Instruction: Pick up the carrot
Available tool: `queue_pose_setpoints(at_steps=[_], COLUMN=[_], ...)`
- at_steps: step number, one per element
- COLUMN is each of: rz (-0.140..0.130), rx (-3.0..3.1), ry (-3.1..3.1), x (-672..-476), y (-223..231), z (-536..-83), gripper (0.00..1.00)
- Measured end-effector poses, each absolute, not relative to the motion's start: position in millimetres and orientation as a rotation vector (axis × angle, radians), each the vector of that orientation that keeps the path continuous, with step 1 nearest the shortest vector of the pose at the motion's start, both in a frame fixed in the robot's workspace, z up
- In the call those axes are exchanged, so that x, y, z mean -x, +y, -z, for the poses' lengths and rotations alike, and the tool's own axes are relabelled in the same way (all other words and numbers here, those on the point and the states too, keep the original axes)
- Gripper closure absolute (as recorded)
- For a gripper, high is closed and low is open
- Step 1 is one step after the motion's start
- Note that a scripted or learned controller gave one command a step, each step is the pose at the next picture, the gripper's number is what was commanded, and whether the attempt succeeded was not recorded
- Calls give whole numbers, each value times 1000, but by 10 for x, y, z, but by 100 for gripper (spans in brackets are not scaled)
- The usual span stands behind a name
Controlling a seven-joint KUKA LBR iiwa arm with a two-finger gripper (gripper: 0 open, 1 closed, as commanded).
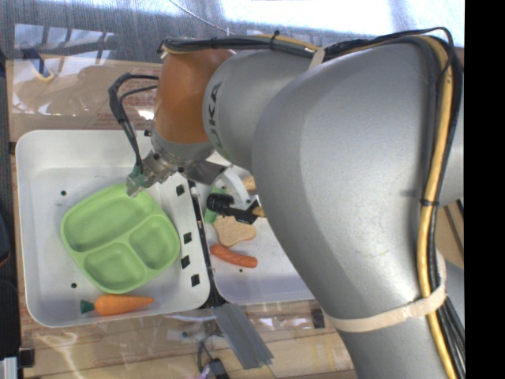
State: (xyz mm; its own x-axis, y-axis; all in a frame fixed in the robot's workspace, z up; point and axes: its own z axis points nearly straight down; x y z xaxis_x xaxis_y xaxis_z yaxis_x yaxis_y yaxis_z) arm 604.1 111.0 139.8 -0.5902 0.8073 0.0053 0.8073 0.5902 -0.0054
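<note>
The carrot (120,305), orange with a green top, lies along the near wall of the left bin (35,212), pointing right. My gripper (142,180) hangs over the far right corner of a green divided plate (118,239) in that same bin, well away from the carrot. Its tip is close to the plate's rim, and nothing shows between the fingers. The arm's grey body covers most of the right bin (260,290).
The green plate fills the middle of the left bin, between the gripper and the carrot. In the right bin lie a tan toast slice (235,231) and an orange-red sausage-like piece (234,257), close to the divider between the bins.
</note>
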Motion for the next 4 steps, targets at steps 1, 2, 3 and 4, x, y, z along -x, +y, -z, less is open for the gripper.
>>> queue_pose_setpoints(at_steps=[1, 2, 3, 4], rz=[-1, 9, 2, -3], rx=[1272, 1194, 940, 643], ry=[-2870, -2914, -3000, -3072], x=[-5788, -6388, -6234, -6227], y=[1767, 1918, 2114, 2198], z=[-916, -1827, -2069, -1591], gripper=[100, 100, 100, 100])
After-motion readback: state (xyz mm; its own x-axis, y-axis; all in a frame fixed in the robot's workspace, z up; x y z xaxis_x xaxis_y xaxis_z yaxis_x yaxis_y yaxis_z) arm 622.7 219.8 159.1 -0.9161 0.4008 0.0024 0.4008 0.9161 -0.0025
